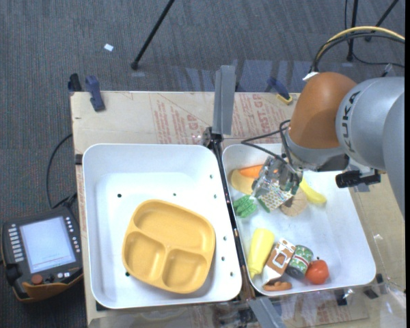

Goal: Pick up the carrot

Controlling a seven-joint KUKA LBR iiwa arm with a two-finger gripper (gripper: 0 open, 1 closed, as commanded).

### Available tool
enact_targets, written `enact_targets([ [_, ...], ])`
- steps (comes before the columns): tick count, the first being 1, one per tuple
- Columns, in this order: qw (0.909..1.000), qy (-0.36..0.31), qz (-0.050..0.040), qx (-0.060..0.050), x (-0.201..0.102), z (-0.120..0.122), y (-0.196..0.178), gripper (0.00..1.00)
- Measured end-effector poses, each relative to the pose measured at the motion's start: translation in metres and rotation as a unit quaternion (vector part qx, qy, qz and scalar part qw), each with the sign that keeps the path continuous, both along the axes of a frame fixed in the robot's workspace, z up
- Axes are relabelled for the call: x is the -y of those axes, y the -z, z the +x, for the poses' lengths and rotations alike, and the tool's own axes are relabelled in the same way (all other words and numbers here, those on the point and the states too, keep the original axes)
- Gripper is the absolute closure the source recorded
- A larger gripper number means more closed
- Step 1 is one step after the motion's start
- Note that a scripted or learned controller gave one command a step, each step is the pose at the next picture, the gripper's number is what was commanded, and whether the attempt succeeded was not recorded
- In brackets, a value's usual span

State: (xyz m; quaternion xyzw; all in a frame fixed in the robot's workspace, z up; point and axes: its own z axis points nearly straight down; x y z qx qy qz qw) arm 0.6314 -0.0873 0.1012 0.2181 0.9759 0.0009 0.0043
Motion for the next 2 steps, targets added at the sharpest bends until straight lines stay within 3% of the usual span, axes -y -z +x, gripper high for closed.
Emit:
enact_targets([
  [1,1.0000,0.000,0.0003,-0.001,-0.001,0.000,0.001,0.00],
  [2,0.9935,0.114,0.0025,-0.001,0.026,0.004,0.007,0.00],
])
